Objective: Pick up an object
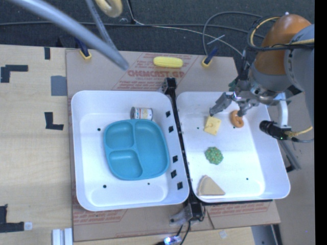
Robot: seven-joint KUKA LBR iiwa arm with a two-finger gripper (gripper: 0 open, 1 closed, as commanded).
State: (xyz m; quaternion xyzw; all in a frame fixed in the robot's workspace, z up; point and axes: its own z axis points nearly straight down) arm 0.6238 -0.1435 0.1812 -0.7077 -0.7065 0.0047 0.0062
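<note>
gripper above right bin

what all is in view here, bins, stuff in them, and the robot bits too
left bin: 1, white, left half of bench
right bin: 1, white, right half of bench
divided plate: 1, blue, middle of left bin
small can: 1, silver with dark label, on its side beside the plate's far edge
cheese-like block: 1, yellow, far part of right bin
broccoli: 1, green, middle of right bin
sandwich-like wedge: 1, tan, near edge of right bin
ring-shaped object: 1, orange, far right bin, under the hand
banana-like object: 1, yellow, on cardboard beyond the bins
arm: 1, grey with orange band, from the right
hand: 1, over far right bin
</note>
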